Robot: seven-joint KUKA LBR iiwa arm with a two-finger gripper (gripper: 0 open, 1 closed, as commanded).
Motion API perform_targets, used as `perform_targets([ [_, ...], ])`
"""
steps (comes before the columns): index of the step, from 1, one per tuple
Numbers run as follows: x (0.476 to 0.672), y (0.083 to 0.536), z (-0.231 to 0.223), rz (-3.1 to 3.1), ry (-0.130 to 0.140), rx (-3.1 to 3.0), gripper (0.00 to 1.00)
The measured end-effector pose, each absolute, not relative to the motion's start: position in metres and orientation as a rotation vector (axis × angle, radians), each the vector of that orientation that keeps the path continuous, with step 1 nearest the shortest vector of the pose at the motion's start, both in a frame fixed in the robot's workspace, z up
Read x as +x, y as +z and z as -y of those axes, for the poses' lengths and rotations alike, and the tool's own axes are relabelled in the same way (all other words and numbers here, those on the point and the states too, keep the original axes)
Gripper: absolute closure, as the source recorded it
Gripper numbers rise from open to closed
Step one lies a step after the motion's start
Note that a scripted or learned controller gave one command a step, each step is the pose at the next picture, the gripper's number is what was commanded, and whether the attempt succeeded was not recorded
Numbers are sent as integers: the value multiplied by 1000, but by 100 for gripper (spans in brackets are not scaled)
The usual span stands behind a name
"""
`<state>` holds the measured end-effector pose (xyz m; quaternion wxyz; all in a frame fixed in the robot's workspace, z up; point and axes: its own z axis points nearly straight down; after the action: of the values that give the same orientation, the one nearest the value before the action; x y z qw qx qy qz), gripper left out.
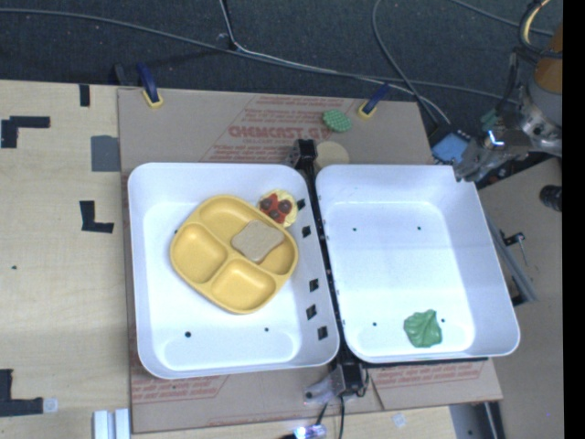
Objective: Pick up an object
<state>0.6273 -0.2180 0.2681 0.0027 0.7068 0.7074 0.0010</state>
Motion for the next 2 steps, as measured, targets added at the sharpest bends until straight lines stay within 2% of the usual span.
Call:
perform_targets([
  [1,627,270,167,-2228,0,2215,100],
  [2,610,260,114,-2229,-2,2217,100],
])
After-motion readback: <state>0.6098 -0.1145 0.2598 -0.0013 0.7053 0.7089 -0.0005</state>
